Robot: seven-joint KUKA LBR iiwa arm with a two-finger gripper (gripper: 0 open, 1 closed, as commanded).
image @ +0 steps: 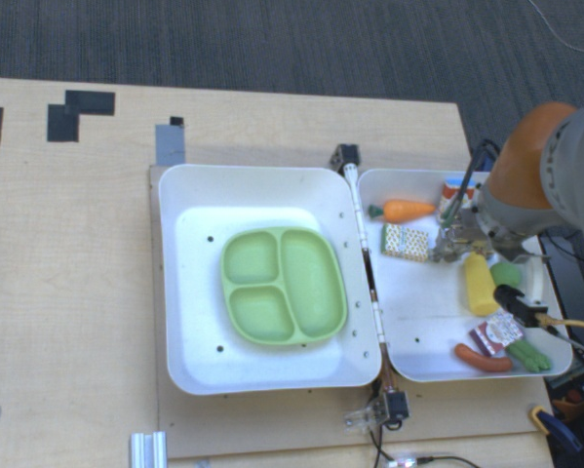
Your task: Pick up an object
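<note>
The arm (555,174) is reaching in from three o'clock, its orange band sitting over the far right corner of the right bin (418,354). The gripper (446,247) is hanging low in that bin's upper half, its tip just beside the right edge of a small speckled packet (407,242); whether it is touching the packet cannot be told, and nothing is showing between the fingers. Whether the fingers are spread or pressed together cannot be told from this slant.

The packet is lying flat with its long axis running nine to three o'clock, tilted slightly. At twelve o'clock from it a toy carrot (408,210) is lying nearly level, its green top pointing to nine o'clock and its long axis running nine to three. At four o'clock from the gripper a yellow piece (480,283) is lying with its long axis running twelve to six o'clock. Near the bin's six o'clock edge a red sausage (483,361) is lying nearly level, with a red-and-white wrapper (496,333) just above it and a green piece (530,358) at its right end.

The left bin (189,291) is holding a green divided plate (282,286), its long axis running roughly ten to four o'clock.
</note>
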